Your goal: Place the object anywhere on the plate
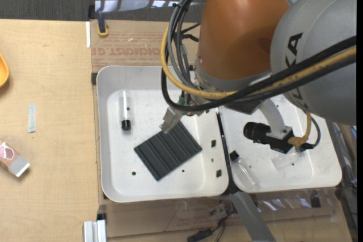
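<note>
The gripper (170,121) hung at the upper corner of the dark ribbed square plate (168,150); its grip could not be told. The white black-capped tube (125,110) lay apart, to the plate's left. The pick seemed not yet done, calling for a shift left.

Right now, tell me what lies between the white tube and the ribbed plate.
Only bare bin floor separates tube from plate, in the camera view.

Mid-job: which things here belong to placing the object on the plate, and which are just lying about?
Job: dark ribbed plate; black-capped tube beside it, likely the object; gripper at the plate's edge.
Lying about: grey strip, pink-and-grey block, orange thing on the bench; clear piece in the right bin.
</note>
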You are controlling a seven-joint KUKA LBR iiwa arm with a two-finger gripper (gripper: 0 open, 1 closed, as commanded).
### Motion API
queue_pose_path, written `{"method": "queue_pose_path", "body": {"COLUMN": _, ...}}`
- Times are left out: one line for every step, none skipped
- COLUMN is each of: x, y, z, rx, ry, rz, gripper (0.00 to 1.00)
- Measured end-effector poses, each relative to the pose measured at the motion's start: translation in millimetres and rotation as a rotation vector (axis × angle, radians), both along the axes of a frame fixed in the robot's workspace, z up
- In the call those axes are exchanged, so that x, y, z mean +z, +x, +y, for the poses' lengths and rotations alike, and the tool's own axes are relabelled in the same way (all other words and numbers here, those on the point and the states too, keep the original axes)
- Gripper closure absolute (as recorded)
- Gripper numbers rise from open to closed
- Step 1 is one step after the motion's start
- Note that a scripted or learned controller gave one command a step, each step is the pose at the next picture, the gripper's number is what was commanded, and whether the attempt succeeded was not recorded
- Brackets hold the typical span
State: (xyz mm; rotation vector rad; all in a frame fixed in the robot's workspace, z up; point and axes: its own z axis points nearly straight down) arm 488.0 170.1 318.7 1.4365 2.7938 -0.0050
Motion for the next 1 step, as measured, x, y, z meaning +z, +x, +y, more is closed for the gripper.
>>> {"method": "queue_pose_path", "body": {"x": -0.1, "y": 0.0, "z": 0.1, "rx": 0.000, "ry": 0.000, "rz": 0.000, "gripper": 0.00}}
